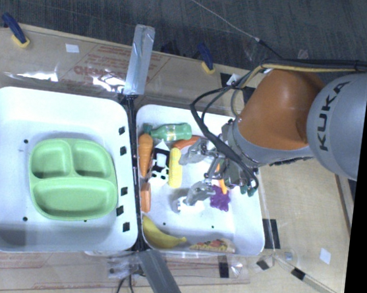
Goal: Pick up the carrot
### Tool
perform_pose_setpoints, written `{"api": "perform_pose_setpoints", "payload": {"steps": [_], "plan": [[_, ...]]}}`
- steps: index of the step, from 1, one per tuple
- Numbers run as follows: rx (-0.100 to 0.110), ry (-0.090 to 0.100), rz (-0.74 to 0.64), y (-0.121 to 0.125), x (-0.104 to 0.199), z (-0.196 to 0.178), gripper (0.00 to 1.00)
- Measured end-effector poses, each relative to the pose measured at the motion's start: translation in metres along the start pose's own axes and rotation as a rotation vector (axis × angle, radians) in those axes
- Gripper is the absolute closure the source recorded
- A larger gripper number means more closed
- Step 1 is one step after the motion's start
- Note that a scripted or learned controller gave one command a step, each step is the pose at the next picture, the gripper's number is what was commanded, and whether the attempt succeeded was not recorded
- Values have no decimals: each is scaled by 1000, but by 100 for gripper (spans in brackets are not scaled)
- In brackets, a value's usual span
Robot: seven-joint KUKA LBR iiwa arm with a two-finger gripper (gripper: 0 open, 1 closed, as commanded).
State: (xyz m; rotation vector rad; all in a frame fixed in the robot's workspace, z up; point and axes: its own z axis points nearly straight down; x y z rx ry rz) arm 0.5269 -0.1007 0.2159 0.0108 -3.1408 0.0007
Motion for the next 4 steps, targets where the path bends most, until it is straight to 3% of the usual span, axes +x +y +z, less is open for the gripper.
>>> {"api": "perform_pose_setpoints", "payload": {"steps": [1,2,3,4], "plan": [[0,-1,-64,-59,-7,26,0],[8,-13,-245,-97,-50,106,0],[1,-6,-253,-92,-49,100,100],[-1,0,137,-67,7,67,100]]}}
